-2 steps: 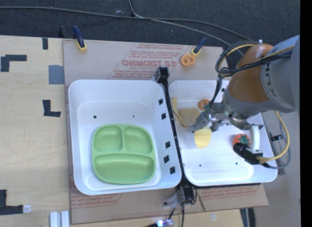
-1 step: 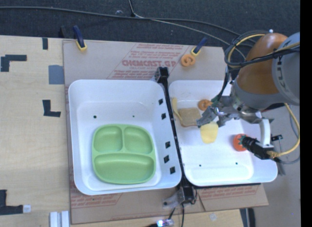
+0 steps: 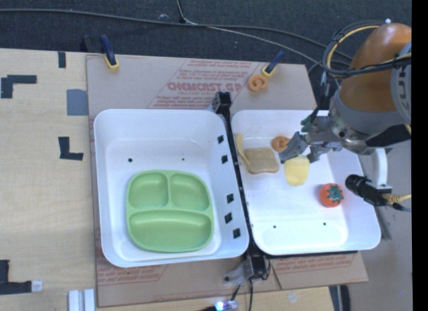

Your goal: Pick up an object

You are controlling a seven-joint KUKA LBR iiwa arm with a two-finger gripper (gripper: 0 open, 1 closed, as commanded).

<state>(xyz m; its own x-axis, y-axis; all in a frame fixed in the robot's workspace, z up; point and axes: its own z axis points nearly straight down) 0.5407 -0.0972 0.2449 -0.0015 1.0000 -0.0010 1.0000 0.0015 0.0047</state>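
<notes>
Camera view: two shallow white bins sit side by side on a cardboard-covered surface (image 3: 194, 79), parted by a black divider strip. The left bin (image 3: 110, 142) holds a green sectioned plate (image 3: 170, 211), lying flat near its front wall. The right bin (image 3: 361, 233) carries the small toy foods that serve as pick candidates: a slice of toast (image 3: 261, 160) flat near the divider, a thin yellow piece (image 3: 241, 150) touching its left edge, an orange ring (image 3: 280, 143) just beside the toast's upper right corner, a pale yellow lump (image 3: 297, 170) near the middle, and a tomato (image 3: 332, 194) apart towards the right wall. A second orange ring (image 3: 257, 83) lies outside the bins on the cardboard, next to a blue-and-yellow clamp (image 3: 272, 64) that pins the sheet down.

The arm reaches in from the right, its orange band high above the bin's far corner. The hand (image 3: 299, 149) points down and leftward, its dark tips hanging between the orange ring and the yellow lump, directly over the lump's upper edge. Whether it is spread or closed I cannot tell; the tips blur together against the objects. Nothing is visibly gripped. Judging by its position, the yellow lump or the ring is the likely target, and the pick looks not yet made.
</notes>
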